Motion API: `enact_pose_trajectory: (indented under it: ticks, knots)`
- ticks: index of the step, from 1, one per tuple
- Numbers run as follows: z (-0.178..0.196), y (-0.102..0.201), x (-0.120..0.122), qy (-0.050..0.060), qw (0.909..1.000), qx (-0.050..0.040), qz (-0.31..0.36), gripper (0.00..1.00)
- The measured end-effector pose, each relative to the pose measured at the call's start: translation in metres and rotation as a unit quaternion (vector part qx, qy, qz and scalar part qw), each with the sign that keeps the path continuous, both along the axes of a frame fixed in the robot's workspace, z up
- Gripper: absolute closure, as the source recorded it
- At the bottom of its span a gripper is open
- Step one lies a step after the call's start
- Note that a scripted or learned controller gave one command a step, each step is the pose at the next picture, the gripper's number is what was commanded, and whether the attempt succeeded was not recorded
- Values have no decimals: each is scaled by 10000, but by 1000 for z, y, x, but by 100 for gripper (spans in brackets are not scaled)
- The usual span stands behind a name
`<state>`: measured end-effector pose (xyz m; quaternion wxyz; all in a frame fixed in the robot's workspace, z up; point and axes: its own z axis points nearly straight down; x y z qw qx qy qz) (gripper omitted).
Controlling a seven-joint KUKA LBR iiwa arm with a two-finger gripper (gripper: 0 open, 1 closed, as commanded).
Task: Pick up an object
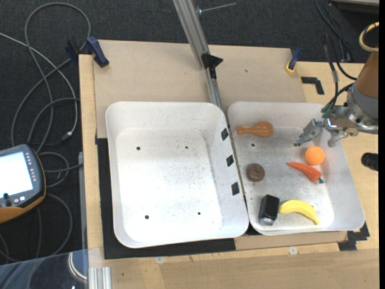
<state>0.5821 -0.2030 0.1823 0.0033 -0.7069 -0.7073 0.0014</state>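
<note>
The right bin (352,192) holds an orange ball (314,156) with a carrot (305,171) just below it. A tan drumstick (255,129), a brown round piece (255,172), a black block (269,209) and a banana (299,210) lie in the same bin. My gripper (317,138) hangs at the bin's upper right, just above the orange ball in the view. Its two fingers are spread apart with nothing between them.
The left bin (117,161) sits beside the right one, with black clips along their shared edge. A slanted metal rail (191,26) runs down to the bins' top junction. A handheld pendant (18,182) and cables lie off the bench at left.
</note>
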Motion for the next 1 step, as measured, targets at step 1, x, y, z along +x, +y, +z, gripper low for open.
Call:
enact_pose_trajectory:
  ticks: [1]
  knots:
    - [-47,-9,-3,-14,10000,-9,-6,0]
